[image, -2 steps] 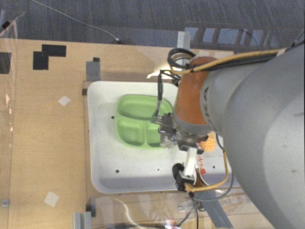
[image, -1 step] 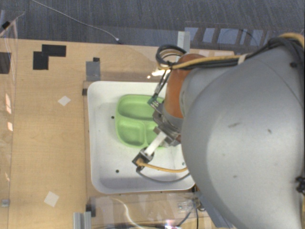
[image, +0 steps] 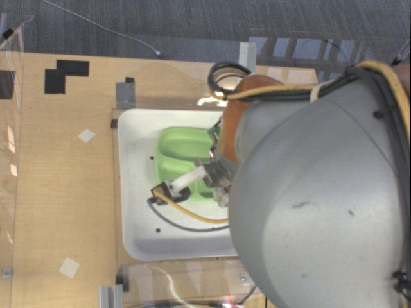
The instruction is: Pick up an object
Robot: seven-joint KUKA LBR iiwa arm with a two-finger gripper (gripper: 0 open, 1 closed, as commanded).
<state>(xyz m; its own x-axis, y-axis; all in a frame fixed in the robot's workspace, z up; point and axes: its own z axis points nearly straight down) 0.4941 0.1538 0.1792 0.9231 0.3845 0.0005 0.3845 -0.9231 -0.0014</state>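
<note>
Looming over the right half of your view, the grey arm (image: 321,197) covers the right side of the white bin (image: 138,172), and its orange band (image: 247,101) sits over the bin's far right corner. That bulk is what stands in your way. It hides most of the gripper (image: 217,172), which reaches down at the bin's middle, and you cannot tell whether it is apart, together or clamped on anything.

Around the bin you have the wooden bench (image: 58,191). It carries a black L-shaped mark (image: 64,74) near its far left corner and two pale diamond tags (image: 87,135), one level with the bin and one nearer you. A grey bracket (image: 126,94) stands at the bin's far left corner, and another at its near left corner. A coil of black cable (image: 226,76) lies just past the bin's far rim, beside the orange band. Beyond the bench, a thin wire (image: 96,27) runs across dark carpet (image: 192,11).

Inside the bin you can see one green object (image: 183,156), two-lobed and lying flat on the floor toward the far side. Its right edge meets the gripper, and you cannot tell whether the two touch.
</note>
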